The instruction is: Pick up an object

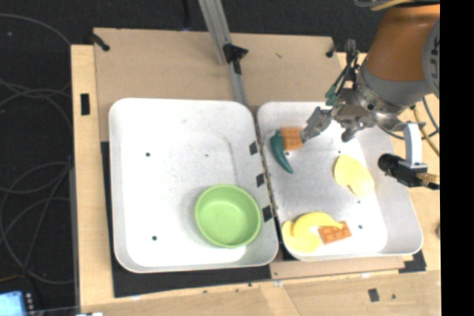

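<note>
1. The bench carries 2 shallow white bins side by side: the left bin (148, 137) and the right bin (385, 226), their inner rims touching along the middle.
2. The arm (400, 48), grey with an orange band, enters from 3 o'clock and hangs over the upper part of the right bin.
3. The gripper (330, 126) points down over the right bin's 12 o'clock area. Its 2 fingers stand spread apart, one toward 9 o'clock and one toward 3 o'clock, with nothing between them.
4. A small orange block (292, 138) lies just at 9 o'clock of the left fingertip, near it; whether they touch cannot be told.
5. A teal curved piece (281, 152) lies beside the orange block, toward 7 o'clock of it, close to the bin's left wall.
6. A pale yellow object (352, 174) lies at 5 o'clock of the gripper, apart from it.
7. A yellow round object (307, 229) sits at the right bin's 6 o'clock edge, with a small orange waffle-like piece (335, 233) resting against its right side.
8. A green bowl (228, 215) stands upright in the left bin's 5 o'clock corner.
</note>
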Motion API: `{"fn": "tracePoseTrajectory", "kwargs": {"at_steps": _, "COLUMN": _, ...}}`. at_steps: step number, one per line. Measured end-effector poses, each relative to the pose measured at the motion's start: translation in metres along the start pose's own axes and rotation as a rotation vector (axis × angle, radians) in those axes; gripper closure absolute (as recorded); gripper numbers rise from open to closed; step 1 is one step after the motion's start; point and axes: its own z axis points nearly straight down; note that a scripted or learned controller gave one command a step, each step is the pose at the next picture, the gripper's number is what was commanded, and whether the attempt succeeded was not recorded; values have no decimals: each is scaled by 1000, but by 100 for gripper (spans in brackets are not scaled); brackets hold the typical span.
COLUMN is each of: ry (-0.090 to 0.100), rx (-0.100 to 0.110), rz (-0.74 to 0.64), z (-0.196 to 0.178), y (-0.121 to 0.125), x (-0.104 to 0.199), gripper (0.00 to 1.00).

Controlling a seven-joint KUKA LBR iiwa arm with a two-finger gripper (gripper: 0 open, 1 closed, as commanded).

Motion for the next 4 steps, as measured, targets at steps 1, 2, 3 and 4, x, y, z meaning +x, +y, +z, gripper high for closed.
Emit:
{"fn": "tracePoseTrajectory", "kwargs": {"at_steps": 1, "ry": 0, "rx": 0, "rz": 1, "z": 0, "y": 0, "x": 0, "gripper": 0}}
{"fn": "tracePoseTrajectory", "kwargs": {"at_steps": 2, "ry": -3, "rx": 7, "rz": 5, "z": 61, "y": -7, "x": -4, "gripper": 0}}
{"fn": "tracePoseTrajectory", "kwargs": {"at_steps": 3, "ry": -3, "rx": 6, "rz": 5, "z": 114, "y": -2, "x": -14, "gripper": 0}}
{"fn": "tracePoseTrajectory", "kwargs": {"at_steps": 4, "ry": -3, "rx": 5, "rz": 5, "z": 162, "y": -2, "x": -16, "gripper": 0}}
